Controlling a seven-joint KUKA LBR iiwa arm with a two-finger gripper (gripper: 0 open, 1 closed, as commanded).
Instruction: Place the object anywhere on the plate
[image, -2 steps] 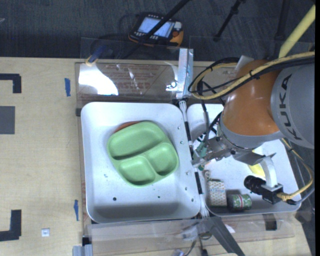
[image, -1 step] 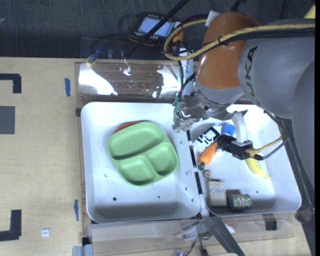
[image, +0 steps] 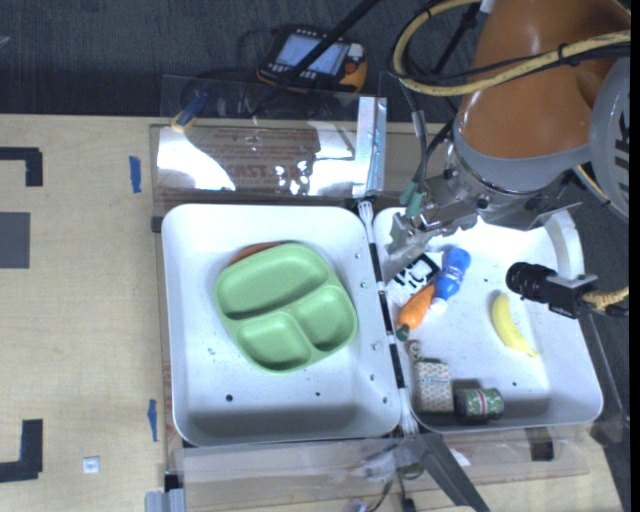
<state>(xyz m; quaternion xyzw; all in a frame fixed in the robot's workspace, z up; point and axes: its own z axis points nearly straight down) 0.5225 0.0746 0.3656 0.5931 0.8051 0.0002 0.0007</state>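
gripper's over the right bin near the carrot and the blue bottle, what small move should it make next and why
Probably lower a little onto the carrot. The gripper sits above the right bin, just up from the carrot and the blue bottle, with nothing seen between its fingers. The green plate in the left bin has no object from the right bin on it yet.

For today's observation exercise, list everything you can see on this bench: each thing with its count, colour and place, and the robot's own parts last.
bins: two, white, side by side on the bench
plate: one, green, three compartments, left bin
carrot: one, orange, right bin near its left wall
bottle: one, blue with white, right bin, beside the carrot
banana: one, yellow, right side of right bin
can: one, dark green, lying at right bin's front
patterned block: one, beige, left of the can
arm: one, orange band, over right bin
end effector: one, grey, above the carrot and bottle
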